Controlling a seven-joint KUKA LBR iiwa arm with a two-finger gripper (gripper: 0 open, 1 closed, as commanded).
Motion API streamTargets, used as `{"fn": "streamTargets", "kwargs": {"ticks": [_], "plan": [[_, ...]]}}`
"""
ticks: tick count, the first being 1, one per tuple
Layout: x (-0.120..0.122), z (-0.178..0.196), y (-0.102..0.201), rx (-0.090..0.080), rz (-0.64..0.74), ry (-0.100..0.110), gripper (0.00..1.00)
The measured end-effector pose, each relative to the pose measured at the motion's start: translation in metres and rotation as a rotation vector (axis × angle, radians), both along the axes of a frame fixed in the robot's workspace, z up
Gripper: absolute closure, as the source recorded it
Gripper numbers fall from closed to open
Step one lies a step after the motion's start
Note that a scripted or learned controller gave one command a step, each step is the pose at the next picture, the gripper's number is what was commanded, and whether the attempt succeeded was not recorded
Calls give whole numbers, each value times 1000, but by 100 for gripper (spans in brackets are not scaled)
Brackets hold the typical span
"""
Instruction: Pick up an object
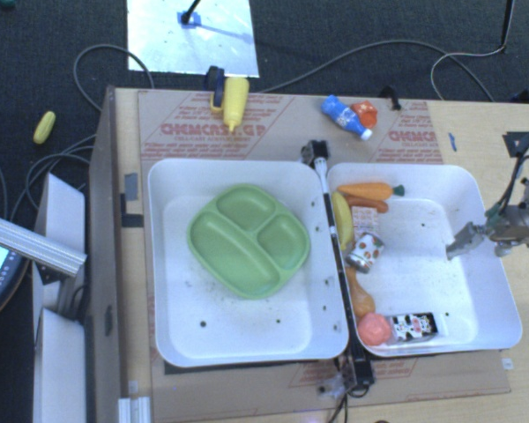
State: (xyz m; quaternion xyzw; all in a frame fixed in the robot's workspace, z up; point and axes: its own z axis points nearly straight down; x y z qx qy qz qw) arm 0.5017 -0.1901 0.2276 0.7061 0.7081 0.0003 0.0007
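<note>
Black-and-white packet (413, 326) and pink ball (376, 329) at right bin's (489, 324) near edge | carrot (366, 190), banana (342, 220), can (364, 250) along left wall | hand (465, 239) over right side, grip state unreadable, nothing visibly held

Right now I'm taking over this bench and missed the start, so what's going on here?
A robot arm reaches in from the right, its gripper over the right bin, holding nothing that I can see. The things to pick lie along that bin's left side: a carrot, a banana, a small can, a pink ball. The left bin holds a green plate.
</note>
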Motion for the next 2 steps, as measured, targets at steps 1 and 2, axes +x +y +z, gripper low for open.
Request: {"fn": "streamTargets", "kwargs": {"ticks": [1, 2], "plan": [[27, -88, 67, 1, 0, 2, 0], [139, -137, 76, -3, 1, -14, 0]]}}
